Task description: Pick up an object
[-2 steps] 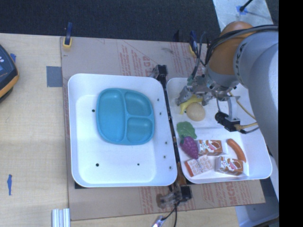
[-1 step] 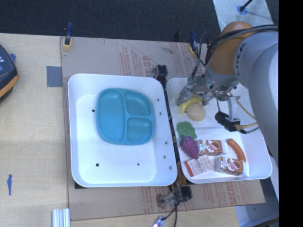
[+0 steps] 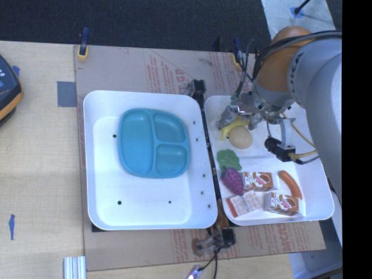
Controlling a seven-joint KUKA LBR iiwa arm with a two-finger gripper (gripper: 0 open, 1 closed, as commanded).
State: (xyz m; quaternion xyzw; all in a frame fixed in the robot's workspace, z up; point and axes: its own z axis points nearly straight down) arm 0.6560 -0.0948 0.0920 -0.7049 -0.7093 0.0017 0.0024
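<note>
My gripper reaches down into the far end of the right bin, right over a yellow banana and a pale round potato-like object. Whether anything sits between its fingers is not visible. Nearer the front lie a green leafy piece, a purple grape bunch, an orange-red sausage and three snack packets.
The left bin holds a blue divided plate. A yellow-black device lies at the bench's left edge. The arm's grey body and orange band cover the right bin's far right corner.
</note>
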